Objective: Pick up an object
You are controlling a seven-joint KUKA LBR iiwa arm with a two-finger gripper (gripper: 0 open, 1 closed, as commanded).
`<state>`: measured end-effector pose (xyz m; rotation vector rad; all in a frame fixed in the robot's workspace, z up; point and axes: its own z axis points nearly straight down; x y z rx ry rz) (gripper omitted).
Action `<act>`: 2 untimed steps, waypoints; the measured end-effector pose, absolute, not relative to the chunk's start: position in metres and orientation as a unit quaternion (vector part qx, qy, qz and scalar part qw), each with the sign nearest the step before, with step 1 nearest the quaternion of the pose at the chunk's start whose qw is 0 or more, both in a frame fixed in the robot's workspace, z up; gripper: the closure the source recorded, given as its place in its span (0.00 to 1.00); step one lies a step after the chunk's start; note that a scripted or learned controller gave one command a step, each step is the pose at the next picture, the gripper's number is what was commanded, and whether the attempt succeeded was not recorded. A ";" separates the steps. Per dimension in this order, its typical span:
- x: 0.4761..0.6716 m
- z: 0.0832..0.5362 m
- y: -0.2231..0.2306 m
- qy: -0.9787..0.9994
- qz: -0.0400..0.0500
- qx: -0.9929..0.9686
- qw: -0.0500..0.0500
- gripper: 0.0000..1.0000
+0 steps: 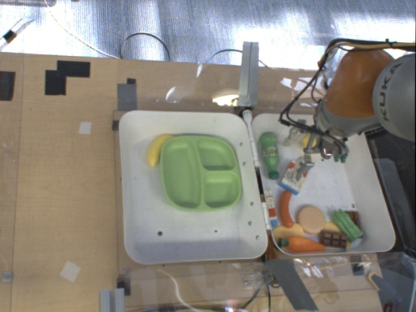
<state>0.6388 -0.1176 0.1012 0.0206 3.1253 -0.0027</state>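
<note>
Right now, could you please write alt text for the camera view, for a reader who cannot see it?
A grey-and-orange arm's gripper hangs over the right bin, above a small carton near a green bottle and toy foods. The left bin holds a green divided plate and a banana.

Pincer [305, 163] low, arm bent downward

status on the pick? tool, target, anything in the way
Tool low in right bin, over the small carton; grip unclear. Green bottle close beside it. Other toys heaped at the bin's near end.
</note>
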 end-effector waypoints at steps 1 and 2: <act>0.628 0.097 -0.090 1.000 -0.003 0.004 0.014 0.00; 0.609 0.097 -0.094 1.000 -0.001 0.008 0.017 0.00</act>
